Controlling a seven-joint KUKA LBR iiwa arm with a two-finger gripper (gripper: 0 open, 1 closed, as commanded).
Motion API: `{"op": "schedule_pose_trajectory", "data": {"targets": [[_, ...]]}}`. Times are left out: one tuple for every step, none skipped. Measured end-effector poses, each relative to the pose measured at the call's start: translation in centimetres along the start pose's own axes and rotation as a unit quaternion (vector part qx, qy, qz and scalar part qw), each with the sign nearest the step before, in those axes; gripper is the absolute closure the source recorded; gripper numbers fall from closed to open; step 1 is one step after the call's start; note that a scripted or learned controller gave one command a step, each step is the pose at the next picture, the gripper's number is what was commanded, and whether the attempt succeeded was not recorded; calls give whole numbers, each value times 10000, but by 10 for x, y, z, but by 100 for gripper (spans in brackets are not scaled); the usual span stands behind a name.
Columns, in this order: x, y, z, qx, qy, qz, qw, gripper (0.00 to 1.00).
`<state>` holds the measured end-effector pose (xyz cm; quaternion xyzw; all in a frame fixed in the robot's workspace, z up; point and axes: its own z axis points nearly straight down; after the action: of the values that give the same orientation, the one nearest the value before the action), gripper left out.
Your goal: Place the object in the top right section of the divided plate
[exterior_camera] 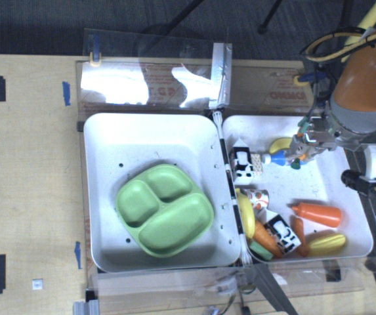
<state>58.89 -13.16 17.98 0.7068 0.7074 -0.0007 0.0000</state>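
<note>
Two shallow white bins sit side by side on a pale wooden tabletop (pixel 23 195), seen from above at a slant. In the left bin (pixel 102 136) a green divided plate (pixel 165 209) lies rotated, its three sections bare; the upper right section (pixel 172 182) is the target. The right bin (pixel 325 176) is crowded with toy food: a banana (pixel 245 216) against the dividing wall, a carrot (pixel 262 234), an orange piece (pixel 317 214), a yellow piece (pixel 327 243), two black-and-white blocks (pixel 241 163), and a yellow and blue piece (pixel 279 151) near the top. The gripper (pixel 300 155) is lowered over that last piece, at its right end. Whether its fingers are apart or together cannot be told, and nothing is clearly seen between them. No object has yet been carried to the plate. Several failures are judged possible: the small rounded piece could slip out or be pushed aside, a neighbouring block could be nudged or caught, the raised wall between the bins could knock a loosely held load, and the plate's rotation could cause a drop into the wrong section.
</note>
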Motion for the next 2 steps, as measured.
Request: {"op": "schedule_pose_trajectory", "data": {"targets": [[0,0,0,-2,0,-1,10000,0],[-40,27,15,-7,-2,2549,9670,0]]}}
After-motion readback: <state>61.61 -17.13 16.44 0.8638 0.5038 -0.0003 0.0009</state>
